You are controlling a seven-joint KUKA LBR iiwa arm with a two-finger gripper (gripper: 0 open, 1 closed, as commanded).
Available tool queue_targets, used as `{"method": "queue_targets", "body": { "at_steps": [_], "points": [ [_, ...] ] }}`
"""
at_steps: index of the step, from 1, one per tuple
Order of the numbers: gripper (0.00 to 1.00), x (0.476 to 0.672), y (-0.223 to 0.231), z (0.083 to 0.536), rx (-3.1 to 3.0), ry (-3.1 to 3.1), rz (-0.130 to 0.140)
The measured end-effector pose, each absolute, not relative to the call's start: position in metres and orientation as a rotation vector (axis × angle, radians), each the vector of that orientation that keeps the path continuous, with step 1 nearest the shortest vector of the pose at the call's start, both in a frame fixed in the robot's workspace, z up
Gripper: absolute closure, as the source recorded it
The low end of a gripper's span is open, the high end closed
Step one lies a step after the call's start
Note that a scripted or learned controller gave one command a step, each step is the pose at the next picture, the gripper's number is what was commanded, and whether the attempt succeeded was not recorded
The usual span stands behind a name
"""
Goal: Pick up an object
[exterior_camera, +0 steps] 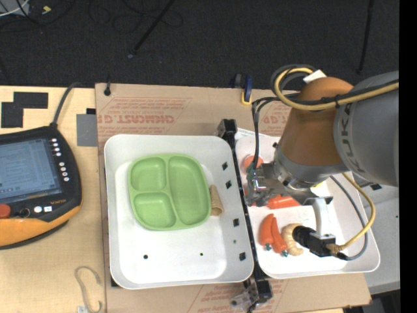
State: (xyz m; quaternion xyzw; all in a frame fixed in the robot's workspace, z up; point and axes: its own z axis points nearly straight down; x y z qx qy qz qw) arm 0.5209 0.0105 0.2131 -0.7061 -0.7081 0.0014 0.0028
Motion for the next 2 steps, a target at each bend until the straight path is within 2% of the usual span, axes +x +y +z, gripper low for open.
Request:
{"method": "queue_targets", "body": {
  "at_steps": [1,2],
  "points": [
    [1.0,0.515,0.042,0.218,-2.216,-2.22,0.003],
    [1.0,0.508,0.031,0.226,-2.217,-2.22,0.005]
  ]
}}
